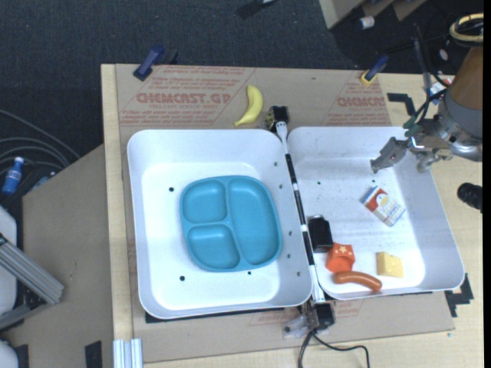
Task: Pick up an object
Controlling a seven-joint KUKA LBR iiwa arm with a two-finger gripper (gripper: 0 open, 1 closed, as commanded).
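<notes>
The gripper hangs over the right bin near its two o'clock corner. One grey finger juts toward nine o'clock and another part shows just behind it, with nothing visible between them; how far apart they stand I cannot tell at this slant.

Nearest to it, toward six o'clock, lies a small carton, red and white with a blue edge, tilted on the bin floor and well clear of the walls. It is the likeliest pick: probably light, stiff enough to take a squeeze, with flat faces that should not slip. Closing across its short sides looks best; because it lies askew, the wrist would need turning to match.

Farther toward six o'clock, a yellow block sits near the front wall. Toward seven o'clock a red piece touches a sausage lying along the front rim; these two crowd each other, and the sausage looks round and likely to roll. A black box sits on the divider beside them, making that corner tight.

At nine o'clock, the left bin holds a blue tray. A banana lies on the bench beyond the bins, at about ten o'clock.

Nothing stands between gripper and carton.
</notes>
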